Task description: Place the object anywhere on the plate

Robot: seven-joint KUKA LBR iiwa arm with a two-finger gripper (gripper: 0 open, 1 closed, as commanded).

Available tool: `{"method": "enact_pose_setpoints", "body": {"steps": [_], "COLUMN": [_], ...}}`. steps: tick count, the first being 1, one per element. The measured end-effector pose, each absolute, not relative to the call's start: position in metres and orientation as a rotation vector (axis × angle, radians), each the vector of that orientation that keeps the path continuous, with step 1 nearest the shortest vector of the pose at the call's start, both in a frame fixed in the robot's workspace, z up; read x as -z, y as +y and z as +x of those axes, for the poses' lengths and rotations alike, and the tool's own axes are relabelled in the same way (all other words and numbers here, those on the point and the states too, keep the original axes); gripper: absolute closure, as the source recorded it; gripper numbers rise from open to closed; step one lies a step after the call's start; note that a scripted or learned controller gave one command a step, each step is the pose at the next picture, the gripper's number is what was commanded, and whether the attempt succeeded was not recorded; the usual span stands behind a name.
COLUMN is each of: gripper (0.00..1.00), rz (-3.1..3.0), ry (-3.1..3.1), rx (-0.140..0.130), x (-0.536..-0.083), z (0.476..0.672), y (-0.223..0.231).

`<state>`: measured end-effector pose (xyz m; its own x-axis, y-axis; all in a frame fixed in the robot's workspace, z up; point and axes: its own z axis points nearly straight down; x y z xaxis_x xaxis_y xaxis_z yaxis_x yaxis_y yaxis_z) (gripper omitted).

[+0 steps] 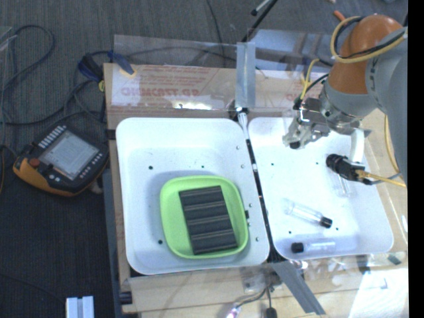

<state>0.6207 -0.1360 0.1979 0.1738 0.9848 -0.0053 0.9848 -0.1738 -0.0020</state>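
Note:
A green square plate [169, 197] lies in the left bin [136, 158], toward its front. On the plate rests a dark grey ribbed block [209, 218], covering most of its middle. My gripper [295, 136] hangs over the far left corner of the right bin [374, 227], well away from the plate and block, and I see nothing in it. The grey arm with its orange band [361, 42] comes in from the upper right.
Two clear tubes with black caps lie in the right bin: one [309, 214] near the middle and one [315, 246] at the front wall. A black plug with a yellow cable [344, 166] hangs by the arm. A teach pendant [63, 158] lies on the floor to the left.

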Motion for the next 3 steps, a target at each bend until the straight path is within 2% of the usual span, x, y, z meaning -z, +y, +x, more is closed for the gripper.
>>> {"method": "enact_pose_setpoints", "body": {"steps": [1, 2, 3], "gripper": [0.0, 0.0, 0.0], "rz": [2.405, 2.4, 2.491], "ry": [2.017, 2.025, 1.913], "rx": [0.008, 0.004, 0.004], "x": [-0.198, -0.281, -0.312], "z": [0.621, 0.63, 0.636], "y": [-0.136, -0.098, -0.087]}}
